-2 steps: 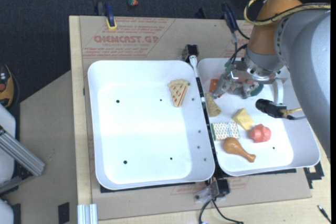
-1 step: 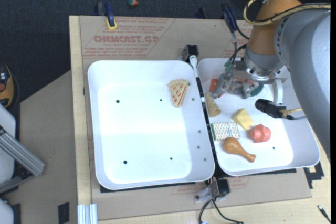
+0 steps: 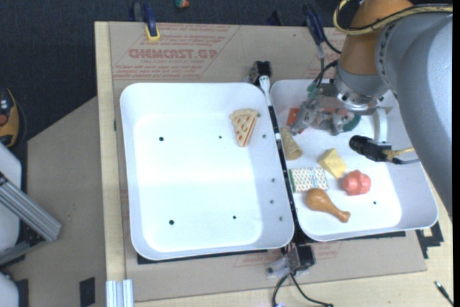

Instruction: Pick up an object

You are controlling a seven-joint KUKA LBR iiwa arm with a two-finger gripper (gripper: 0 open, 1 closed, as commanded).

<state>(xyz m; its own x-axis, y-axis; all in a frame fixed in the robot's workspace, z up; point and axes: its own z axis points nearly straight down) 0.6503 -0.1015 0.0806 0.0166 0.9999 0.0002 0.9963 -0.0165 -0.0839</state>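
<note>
A cardboard sheet printed "CHEMCAST" in red lies under two white bins. In the right bin the gripper hangs low near the far left corner; whether it is clenched cannot be told. Nearer than it lie a yellow block, red ball, drumstick and checked cracker. A waffle slice lies in the left bin.

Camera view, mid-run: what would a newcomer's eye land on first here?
Probably the big grey arm with its orange band, reaching in from the right so its claw sits low over the right bin. Next, the toy food clustered there: a chicken leg, a pink ball. One waffle wedge lies alone in the left bin.
</note>
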